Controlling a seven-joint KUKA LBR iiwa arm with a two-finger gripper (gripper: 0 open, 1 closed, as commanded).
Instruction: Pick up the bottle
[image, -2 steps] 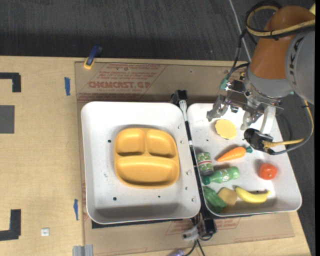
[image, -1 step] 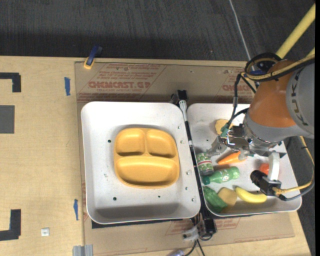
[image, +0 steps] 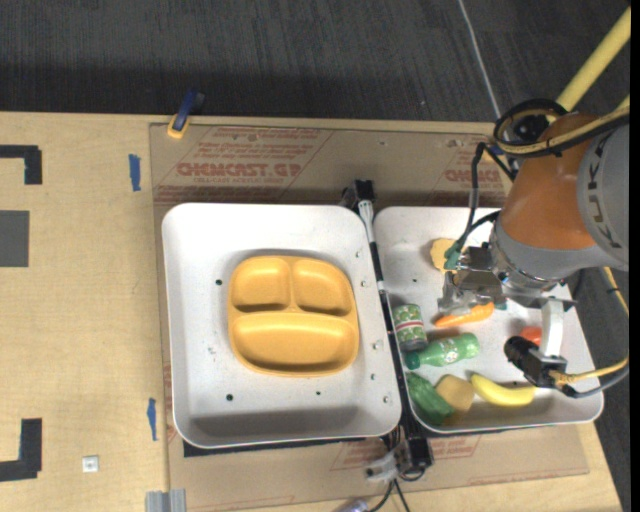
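**Green bottle lying flat in the right bin, gripper just above it**

Landmark: the right bin (image: 588, 400). The bottle (image: 447, 351) lies on its side near the bin's middle, green w/ a pale label band, long axis running roughly across the bin. Just left of it, toward the bin's left wall, sits a small can (image: 407, 322) w/ a green-and-white label. Toward the bin's near edge are a green leafy piece (image: 429, 397), a tan block (image: 457, 392) and a banana (image: 502, 391). A carrot (image: 463, 316) lies just beyond the bottle, and a yellow item (image: 441, 251) sits toward the bin's far end. The left bin (image: 190, 330) holds 1 yellow divided tray (image: 293, 312).

The gripper (image: 468, 292) hangs over the carrot, just beyond the bottle (its tips are lost against the clutter, so I cannot tell if it is released or clenched). Nothing visible says it has the bottle.

Handling, as a guess: prob. a small hollow plastic toy, so light, fairly stiff, and smooth enough to slip or roll when nudged. Not fragile. Best hold looks like the mid-body, jaws closing across the short axis, approx. at the label band. The carrot touching its far side and the can nearby leave little room for 1 finger, so a clean drop between them matters.
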